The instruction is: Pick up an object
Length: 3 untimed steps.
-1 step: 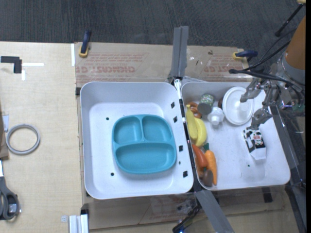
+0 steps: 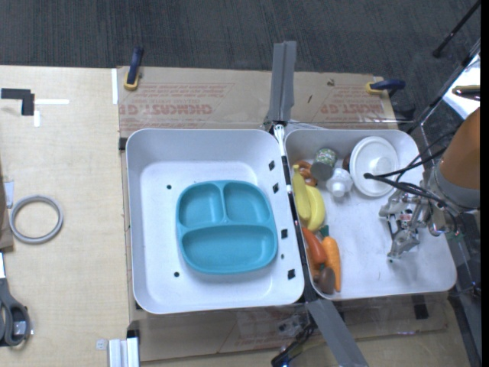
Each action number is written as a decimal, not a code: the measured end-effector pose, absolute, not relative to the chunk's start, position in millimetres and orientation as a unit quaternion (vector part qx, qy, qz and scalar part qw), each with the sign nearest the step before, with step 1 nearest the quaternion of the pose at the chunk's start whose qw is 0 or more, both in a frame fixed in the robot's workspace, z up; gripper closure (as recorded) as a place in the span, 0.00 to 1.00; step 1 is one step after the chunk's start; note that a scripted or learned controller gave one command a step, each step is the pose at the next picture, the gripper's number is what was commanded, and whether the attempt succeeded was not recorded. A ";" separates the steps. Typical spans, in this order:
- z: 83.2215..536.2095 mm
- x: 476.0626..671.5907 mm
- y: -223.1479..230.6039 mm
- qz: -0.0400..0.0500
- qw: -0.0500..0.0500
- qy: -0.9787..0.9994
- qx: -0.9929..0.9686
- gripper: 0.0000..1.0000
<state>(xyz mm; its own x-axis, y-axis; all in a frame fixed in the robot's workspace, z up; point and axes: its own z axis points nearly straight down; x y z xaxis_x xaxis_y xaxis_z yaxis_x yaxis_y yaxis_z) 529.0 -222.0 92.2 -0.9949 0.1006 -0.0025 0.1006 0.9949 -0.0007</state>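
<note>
Camera view, my claw: my gripper (image 2: 400, 234) hangs over the right bin (image 2: 367, 270), near its right side, fingers pointing down toward the white floor; I cannot tell how the fingers stand, the metal parts blur together
My arm: it comes in from the right edge, the orange band (image 2: 466, 155) showing just up and to the right of my claw, dark cables looping across toward the plate
Between the fingers: nothing that I can make out
Up and left of my claw: a white round plate (image 2: 376, 165) lies in the far part of the same bin, near me but apart
Further left, same height as the plate: a small white cup (image 2: 339, 182) beside a greyish green-topped lump (image 2: 325, 158)
Left of my claw, along the bin's left wall: a yellow banana (image 2: 309, 203), and below it an orange carrot (image 2: 330, 252) with a dark reddish piece (image 2: 325, 279) at its lower end; all well apart from me
Far left of my claw: the left bin (image 2: 153, 167) holds a blue divided tray (image 2: 227, 226) lying flat in its middle
Beyond the bins, farthest from my claw: a grey tape ring (image 2: 34, 219) lies on the wooden bench (image 2: 69, 151)
</note>
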 end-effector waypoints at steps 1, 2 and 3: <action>91.9 478.4 -221.2 0.000 0.001 0.996 0.094 0.00; 101.7 480.9 -219.9 -0.001 0.002 0.996 0.091 1.00; 122.6 486.7 -97.7 0.000 0.001 1.000 0.028 1.00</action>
